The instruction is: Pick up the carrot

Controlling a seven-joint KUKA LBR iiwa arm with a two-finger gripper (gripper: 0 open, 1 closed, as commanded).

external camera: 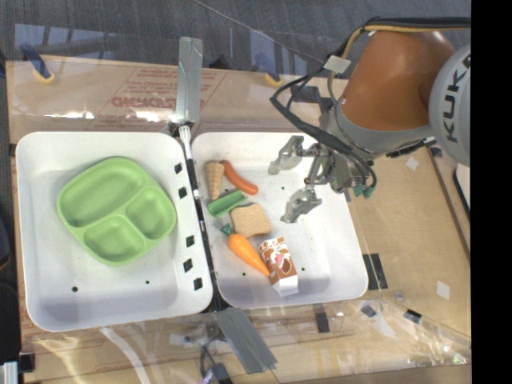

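Looking down, I see the carrot lying slantwise in the right bin, touching the bread above it and the carton on its right. It looks like a light, stiff, smooth toy; I'd grip across its thick middle. My end effector hovers spread and empty near the bin's upper right.

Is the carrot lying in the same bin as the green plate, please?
No, the carrot lies in the right bin, while the green plate sits in the left bin.
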